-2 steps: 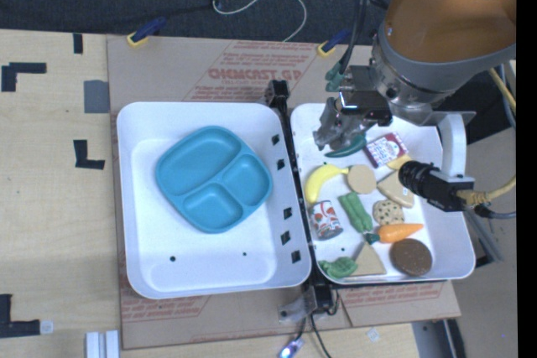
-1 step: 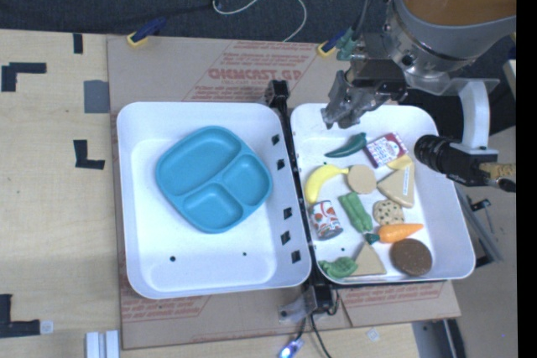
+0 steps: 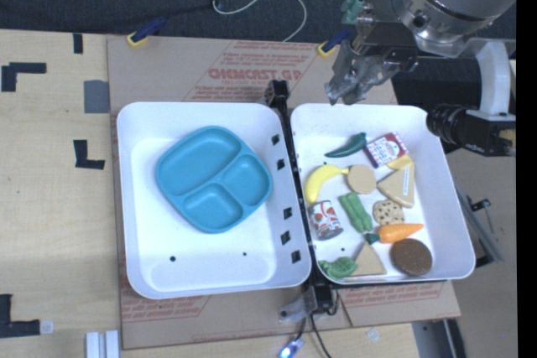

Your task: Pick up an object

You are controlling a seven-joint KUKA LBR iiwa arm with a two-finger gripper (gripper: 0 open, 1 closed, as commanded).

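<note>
The right bin point(image 3: 449, 180) holds several toy foods: a yellow banana point(image 3: 321, 179), a dark green pepper point(image 3: 346, 147), a red and white carton point(image 3: 384, 150), a round tan biscuit point(image 3: 362, 179), a cheese wedge point(image 3: 400, 186), a green pod point(image 3: 356, 211), a small can point(image 3: 326, 219), a cracker point(image 3: 387, 211), an orange carrot point(image 3: 397, 232), a brown cookie point(image 3: 412, 256), a tan wedge point(image 3: 368, 261) and a green leaf point(image 3: 339, 268). My gripper point(image 3: 346, 90) hangs above the far left corner of this bin, clear of the objects, with nothing visibly in it.
The left bin point(image 3: 138, 180) holds a blue three-compartment plate point(image 3: 214, 178). Black clips line the seam between the bins point(image 3: 288, 180). Both bins sit on a cardboard sheet point(image 3: 218, 71), with a white cable point(image 3: 252, 4) behind.
</note>
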